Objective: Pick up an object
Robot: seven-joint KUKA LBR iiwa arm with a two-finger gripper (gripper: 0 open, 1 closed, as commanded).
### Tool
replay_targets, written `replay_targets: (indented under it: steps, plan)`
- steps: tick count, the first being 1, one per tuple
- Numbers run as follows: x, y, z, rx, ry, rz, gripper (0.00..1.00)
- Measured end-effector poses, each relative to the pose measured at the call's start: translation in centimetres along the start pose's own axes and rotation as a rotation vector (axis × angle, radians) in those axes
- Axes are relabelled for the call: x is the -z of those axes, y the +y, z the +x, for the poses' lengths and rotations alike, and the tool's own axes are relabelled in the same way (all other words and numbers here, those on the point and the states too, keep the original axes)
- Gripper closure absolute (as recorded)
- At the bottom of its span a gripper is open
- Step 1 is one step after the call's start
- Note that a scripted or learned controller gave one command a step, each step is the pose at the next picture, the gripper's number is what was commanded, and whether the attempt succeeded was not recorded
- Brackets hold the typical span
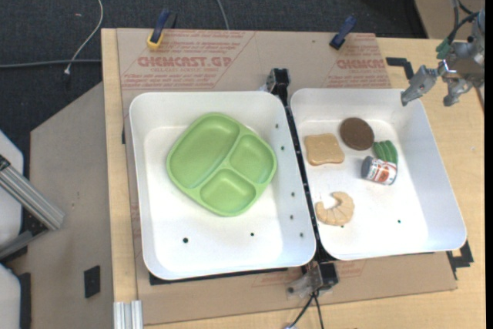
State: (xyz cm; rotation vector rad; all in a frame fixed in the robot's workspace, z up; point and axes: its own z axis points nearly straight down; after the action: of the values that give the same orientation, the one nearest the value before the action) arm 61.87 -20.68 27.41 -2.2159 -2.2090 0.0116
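Nearest the camera sat the green plate (222,164), a three-part dish in the left bin (154,243); it played no part at this stage. Reading from the claw (435,85) outward: it stood at the upper right of the frame, above the far right corner of the right bin (439,212), its two fingers spread apart with nothing between them. No object had been gripped, so the pick was judged not yet begun.

All candidate objects lay in the right bin, left of and below the claw:
- brown disc (357,133), closest to the claw;
- green item (386,150), just beside the disc;
- small can (380,170), on its side, touching the green item;
- bread slice (323,149), toward the bin's left wall;
- croissant (336,209), lower centre.

Remaining work, as judged: choose one object, descend, close, lift.
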Motion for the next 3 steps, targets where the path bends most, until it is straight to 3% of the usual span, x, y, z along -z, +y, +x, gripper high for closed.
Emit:
replay_targets:
  steps: [1,3]
  plan:
    - [0.8,0.2,0.1,0.004,-0.003,-0.013,0.00]
    - [-9.5,0.7,-0.4,0.003,-0.002,-0.009,0.00]
